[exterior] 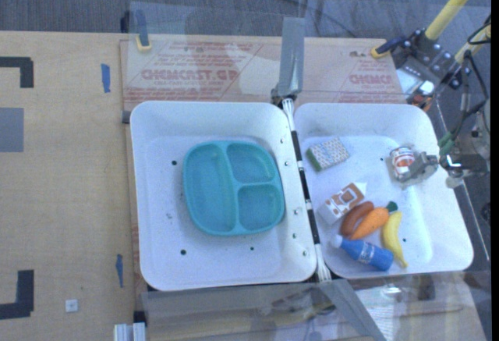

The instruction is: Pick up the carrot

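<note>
Blue bottle point(366, 252) lay beside the untouched carrot point(372, 222) as my gripper point(425, 165) hovered apart; its opening I could not tell, pickup remained.

The hand point(427, 168) blurs against the small can point(401, 161), its arm cut off at the right edge

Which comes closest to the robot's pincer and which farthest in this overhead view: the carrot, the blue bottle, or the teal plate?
Measured from the pincer at the right bin's far right side:
1. The carrot, in the right bin, below and left of the pincer.
2. The blue bottle, near that bin's front edge, just past the carrot.
3. The teal plate, in the left bin, clearly farthest.
</note>
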Controlling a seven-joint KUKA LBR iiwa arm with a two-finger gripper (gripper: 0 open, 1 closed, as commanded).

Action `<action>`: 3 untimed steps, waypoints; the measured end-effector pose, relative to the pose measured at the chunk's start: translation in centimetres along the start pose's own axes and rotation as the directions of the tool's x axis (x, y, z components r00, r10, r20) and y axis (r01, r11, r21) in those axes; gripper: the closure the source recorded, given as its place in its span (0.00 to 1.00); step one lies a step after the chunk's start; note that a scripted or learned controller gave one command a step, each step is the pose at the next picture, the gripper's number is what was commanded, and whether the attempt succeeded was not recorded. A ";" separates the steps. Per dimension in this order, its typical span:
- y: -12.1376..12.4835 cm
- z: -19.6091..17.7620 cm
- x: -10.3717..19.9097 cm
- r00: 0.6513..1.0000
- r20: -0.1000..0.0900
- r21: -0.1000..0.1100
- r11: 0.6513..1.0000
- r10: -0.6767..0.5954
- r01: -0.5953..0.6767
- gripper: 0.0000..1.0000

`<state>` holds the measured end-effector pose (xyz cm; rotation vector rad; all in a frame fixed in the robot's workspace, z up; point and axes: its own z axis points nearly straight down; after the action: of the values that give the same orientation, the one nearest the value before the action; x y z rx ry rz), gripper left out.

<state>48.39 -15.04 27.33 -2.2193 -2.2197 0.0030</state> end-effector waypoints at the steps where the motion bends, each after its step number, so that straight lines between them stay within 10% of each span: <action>1: 1.0 11.9 1.4 0.999 0.000 0.000 0.999 0.042 -0.042 0.00; 2: 0.9 16.1 1.6 0.976 0.000 -0.005 0.976 0.219 -0.219 0.00; 3: 0.8 15.4 1.6 0.976 0.000 -0.001 0.976 0.220 -0.220 1.00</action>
<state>49.16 -13.44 11.90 -2.4525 -1.9614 0.0028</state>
